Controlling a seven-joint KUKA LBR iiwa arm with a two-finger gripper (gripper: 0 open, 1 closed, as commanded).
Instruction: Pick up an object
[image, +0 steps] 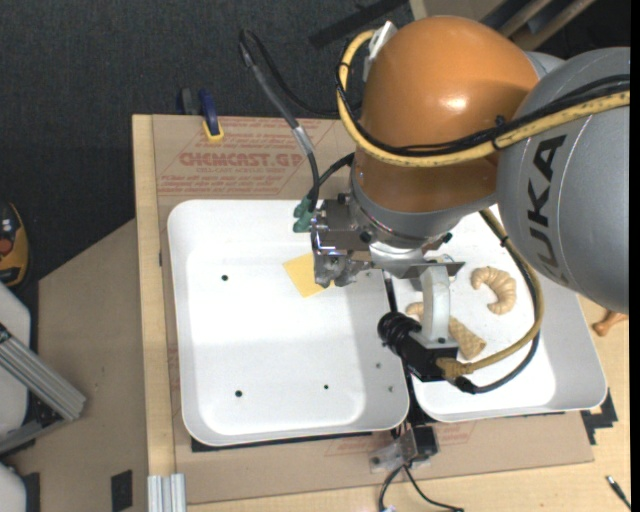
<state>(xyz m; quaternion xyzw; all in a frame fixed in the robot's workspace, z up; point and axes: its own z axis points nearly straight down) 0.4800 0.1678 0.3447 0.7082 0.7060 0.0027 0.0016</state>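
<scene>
From my seat I see most of the left bin (190, 300) lying open in the lower left of the frame, while the arm (450, 130) crowds the centre and upper right, above the right bin (570, 380) and its croissant-shaped piece (497, 288).

Brown cardboard sheet (250, 150) lies flat on tabletop, red print reading "CHEMCAST" near its far edge. Blue-and-yellow clamp (209, 115) grips that far edge, left of the print. Dark carpet-like floor (90, 70) past the cardboard at top and left. Orange-and-black item (10, 245) at far left edge, partly cut off, can't ID. Grey metal extrusion rail (40, 375) runs diag. at lower left. Small black connector w/ wires (415, 450) at near edge of cardboard, bottom centre.
</scene>
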